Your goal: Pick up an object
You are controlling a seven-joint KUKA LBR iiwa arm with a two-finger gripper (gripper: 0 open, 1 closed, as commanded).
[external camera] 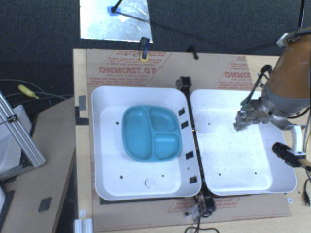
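Observation:
A light blue divided plate (pixel 149 133) with three compartments lies in the middle of the left bin (pixel 104 106). My gripper (pixel 241 122) hangs over the upper right part of the right bin (pixel 228 174), well to the right of the plate. Its dark fingers point down and left toward the bin floor. Nothing shows between them.
The two white bins sit side by side on a cardboard sheet (pixel 131 69), joined by black clips along the middle. A yellow-blue clamp (pixel 144 49) sits behind the left bin. A black part of the arm (pixel 286 154) overhangs the right bin's right edge.

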